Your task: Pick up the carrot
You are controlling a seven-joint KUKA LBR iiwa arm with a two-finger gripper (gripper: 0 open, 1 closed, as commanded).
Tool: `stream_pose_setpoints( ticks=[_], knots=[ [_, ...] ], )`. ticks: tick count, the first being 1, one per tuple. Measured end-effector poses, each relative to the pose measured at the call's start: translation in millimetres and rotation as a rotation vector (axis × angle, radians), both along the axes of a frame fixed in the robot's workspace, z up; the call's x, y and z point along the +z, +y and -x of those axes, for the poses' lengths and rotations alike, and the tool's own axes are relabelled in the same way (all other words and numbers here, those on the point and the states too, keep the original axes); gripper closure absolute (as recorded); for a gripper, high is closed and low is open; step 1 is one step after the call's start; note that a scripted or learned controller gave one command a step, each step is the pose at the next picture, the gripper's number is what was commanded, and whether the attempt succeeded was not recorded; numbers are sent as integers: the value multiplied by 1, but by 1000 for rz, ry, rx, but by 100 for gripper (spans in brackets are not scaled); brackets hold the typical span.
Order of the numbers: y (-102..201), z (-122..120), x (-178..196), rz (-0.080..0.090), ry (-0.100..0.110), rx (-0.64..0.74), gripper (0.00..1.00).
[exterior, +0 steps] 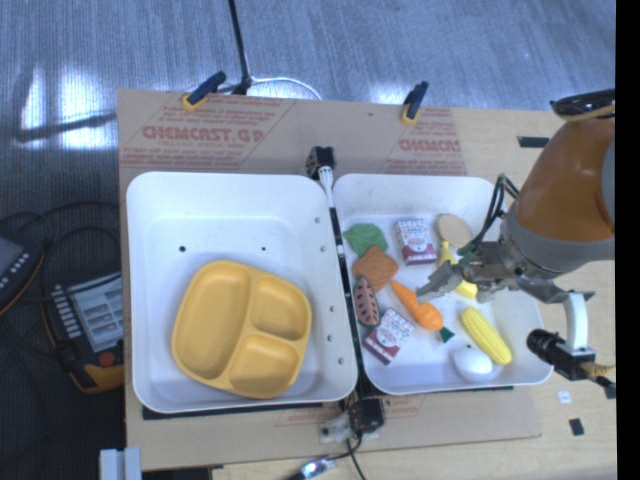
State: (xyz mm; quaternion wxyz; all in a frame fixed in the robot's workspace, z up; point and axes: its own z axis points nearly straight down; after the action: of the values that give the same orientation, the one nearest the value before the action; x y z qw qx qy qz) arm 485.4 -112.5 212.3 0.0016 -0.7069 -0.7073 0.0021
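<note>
- camera view: my arm (565,193) comes in from the right, the orange band sitting high over the right bin (520,368).
- my gripper (447,280) hangs low over the middle of the right bin, its dark metal fingers (432,287) pointing left toward the carrot (418,306).
- i cannot tell from this slant whether the fingers are spread or closed; nothing shows between them.
- the carrot lies in the right bin, near its centre, orange, slanting from upper left to lower right, with its green end (446,335) at the lower right. my fingertips are just beside its upper edge; whether they touch it i cannot tell.
- left of the carrot lies a tan square like toast (375,266), and above that a green leafy piece (366,237).
- a red and white packet (414,240) sits above the carrot, and a second red and white packet (388,333) lies below and left of it.
- a dark speckled oblong piece (365,301) rests against the bin's left wall.
- a yellow corn cob (485,334) lies right of the carrot, with a white egg-like thing (473,363) below it.
- a pale round piece (453,228) sits near the top, partly behind my gripper.
- the left bin (160,208) holds a yellow divided tray (241,326), well apart from the carrot.
</note>
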Motion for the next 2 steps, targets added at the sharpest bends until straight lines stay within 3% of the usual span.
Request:
stream_pose_setpoints(
  ticks=[1,2],
  knots=[
    [10,-4,-113,1,-19,48,0],
    [12,-6,-101,-6,-24,46,100]
  ],
)
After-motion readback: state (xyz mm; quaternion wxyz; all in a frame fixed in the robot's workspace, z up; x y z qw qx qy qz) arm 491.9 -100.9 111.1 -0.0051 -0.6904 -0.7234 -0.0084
